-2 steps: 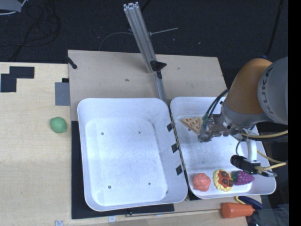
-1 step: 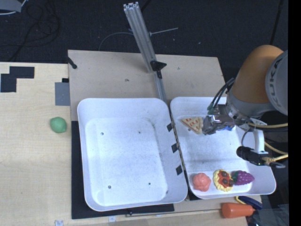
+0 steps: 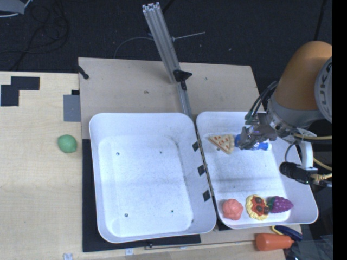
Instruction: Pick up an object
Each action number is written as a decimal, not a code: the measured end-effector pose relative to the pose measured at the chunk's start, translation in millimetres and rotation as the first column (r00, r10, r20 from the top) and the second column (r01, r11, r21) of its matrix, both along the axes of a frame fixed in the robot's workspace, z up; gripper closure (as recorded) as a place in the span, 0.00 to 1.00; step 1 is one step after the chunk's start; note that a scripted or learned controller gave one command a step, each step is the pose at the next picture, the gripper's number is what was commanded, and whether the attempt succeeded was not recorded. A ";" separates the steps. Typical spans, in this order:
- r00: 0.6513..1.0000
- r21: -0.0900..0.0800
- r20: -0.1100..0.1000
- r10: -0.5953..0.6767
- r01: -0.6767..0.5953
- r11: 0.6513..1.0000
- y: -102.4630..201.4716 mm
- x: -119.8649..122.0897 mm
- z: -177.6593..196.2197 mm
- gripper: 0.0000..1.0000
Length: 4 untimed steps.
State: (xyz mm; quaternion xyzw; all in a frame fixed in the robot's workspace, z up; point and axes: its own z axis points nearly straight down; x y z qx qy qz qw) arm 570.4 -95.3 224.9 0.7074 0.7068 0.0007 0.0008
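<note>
An orange carrot-shaped toy (image 3: 272,241) lies on the counter (image 3: 38,167) at the near edge, well below the pincer and outside the bins. Just beyond it, in the near corner of the right bin (image 3: 303,213), three play foods sit in a row well short of the pincer: a pink-red rounded piece (image 3: 232,209), a yellow piece with red and dark spots (image 3: 257,207) and a purple grape bunch (image 3: 280,203), the last two touching. The pincer (image 3: 248,140) hangs low over the far half of that bin, with a blue object (image 3: 262,145) right against it on the arm's side and a toy pizza slice (image 3: 222,142) just beside it on the other side, toward the left bin (image 3: 103,129). Whether the pincer is spread or pressed together cannot be told from this slanted view, and nothing can be seen between its tips, so no grasp can be claimed. As a judgement, the approach looks done and the pincer is down at picking height next to the pizza slice, the likeliest target; the closing and lifting remain. A green ball (image 3: 68,143) rests on the counter far beyond the left bin, well apart from the pincer.
</note>
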 end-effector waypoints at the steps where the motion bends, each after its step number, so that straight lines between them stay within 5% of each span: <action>1: 1.000 0.000 -0.001 0.004 -0.004 1.000 45.3 15.8 10.5 1.00; 4: 1.000 0.001 -0.002 0.003 -0.003 1.000 185.8 62.8 3.6 1.00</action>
